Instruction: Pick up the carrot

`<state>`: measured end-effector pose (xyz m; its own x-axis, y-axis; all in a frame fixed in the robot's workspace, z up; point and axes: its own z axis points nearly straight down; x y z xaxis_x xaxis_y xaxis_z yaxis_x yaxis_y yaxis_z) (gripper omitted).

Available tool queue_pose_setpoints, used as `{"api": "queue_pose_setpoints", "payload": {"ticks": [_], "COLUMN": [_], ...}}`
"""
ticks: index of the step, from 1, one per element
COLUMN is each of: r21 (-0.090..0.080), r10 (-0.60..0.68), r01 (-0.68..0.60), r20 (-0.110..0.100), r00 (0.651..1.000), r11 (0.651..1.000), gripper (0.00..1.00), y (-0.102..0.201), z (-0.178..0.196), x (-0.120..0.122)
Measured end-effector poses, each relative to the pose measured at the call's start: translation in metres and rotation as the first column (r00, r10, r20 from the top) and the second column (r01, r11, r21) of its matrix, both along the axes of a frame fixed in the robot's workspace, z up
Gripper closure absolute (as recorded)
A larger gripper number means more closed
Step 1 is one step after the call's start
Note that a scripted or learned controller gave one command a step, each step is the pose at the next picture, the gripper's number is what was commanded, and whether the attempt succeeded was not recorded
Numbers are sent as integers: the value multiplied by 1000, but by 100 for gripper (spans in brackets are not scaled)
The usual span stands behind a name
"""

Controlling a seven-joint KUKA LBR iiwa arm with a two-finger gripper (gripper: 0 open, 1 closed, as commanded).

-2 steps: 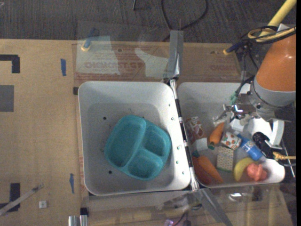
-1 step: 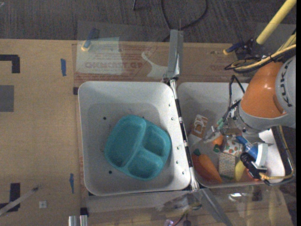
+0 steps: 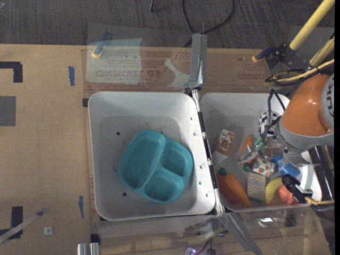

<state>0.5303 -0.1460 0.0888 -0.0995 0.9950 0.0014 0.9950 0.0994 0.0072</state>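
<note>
The bench [image 3: 42,142] carries two shallow white bins side by side. The left bin [image 3: 106,110] holds a teal tray [image 3: 155,166] with three compartments, lying tilted near the bin's middle, toward its front edge.

The carrot [image 3: 232,188] lies in the right bin [image 3: 223,110], in the front left corner, just beside the wall that divides the two bins. Its green top points toward the back of the bin and its orange body runs toward the front edge. Nothing rests on it and it is fully exposed.

Other items crowd the right bin's front half. A small white card with orange print [image 3: 225,141] lies behind the carrot, toward the bin's middle. A thin orange piece [image 3: 246,145] stands tilted just beside the card. A patterned box [image 3: 256,185] lies just right of the carrot. A banana [image 3: 272,189] lies right of the box, and a red item [image 3: 287,195] sits near the front right corner.

The arm [image 3: 308,116] reaches in over the right side of the right bin, with its orange band above the wrist. The gripper [image 3: 265,155] sits low among the clutter, right of the thin orange piece and behind the patterned box, well apart from the carrot. The state of the fingers cannot be told: they are lost among the surrounding items.
</note>
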Motion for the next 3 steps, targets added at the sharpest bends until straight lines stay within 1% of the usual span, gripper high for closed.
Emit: {"api": "queue_pose_setpoints", "payload": {"ticks": [1, 2, 3], "r21": [-3, -5, -4], "r10": [62, 55, -99], "r01": [-62, -55, 99], "r20": [3, 9, -4], "r00": [998, 998, 995], "r11": [998, 998, 995], "gripper": [0, 100, 100], "y": [-18, -21, -42], "z": [0, 11, 136], "x": [10, 11, 2]}}
